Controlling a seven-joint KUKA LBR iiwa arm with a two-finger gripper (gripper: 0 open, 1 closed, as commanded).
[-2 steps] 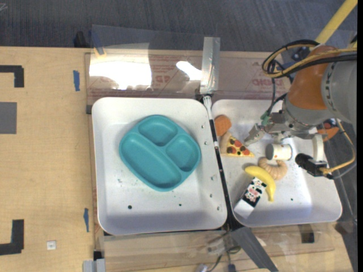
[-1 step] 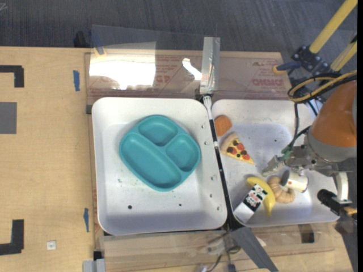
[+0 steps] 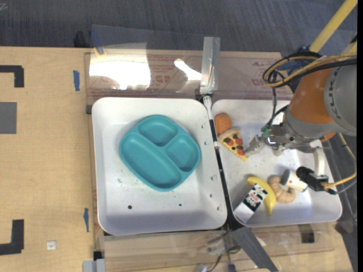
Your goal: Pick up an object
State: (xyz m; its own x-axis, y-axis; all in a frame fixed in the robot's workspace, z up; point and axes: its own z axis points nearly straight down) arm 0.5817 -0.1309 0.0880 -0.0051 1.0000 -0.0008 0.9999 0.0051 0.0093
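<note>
Two white bins (image 3: 108, 169) sit side by side on the bench; the left one holds one teal divided plate (image 3: 160, 151); the right one holds one orange round piece (image 3: 223, 120), one toy pizza slice (image 3: 232, 142), one banana (image 3: 263, 191), one small black-and-white bottle (image 3: 252, 200) and one pale curled piece (image 3: 283, 190); one arm (image 3: 323, 103) reaches in.

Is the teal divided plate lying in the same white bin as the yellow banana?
No, the teal divided plate lies in the left bin; the yellow banana is in the right one.

Divided plate (image 3: 160, 152) in left bin (image 3: 108, 208); pizza slice (image 3: 233, 143), banana (image 3: 264, 192), bottle (image 3: 252, 202) in right bin (image 3: 326, 211).
</note>
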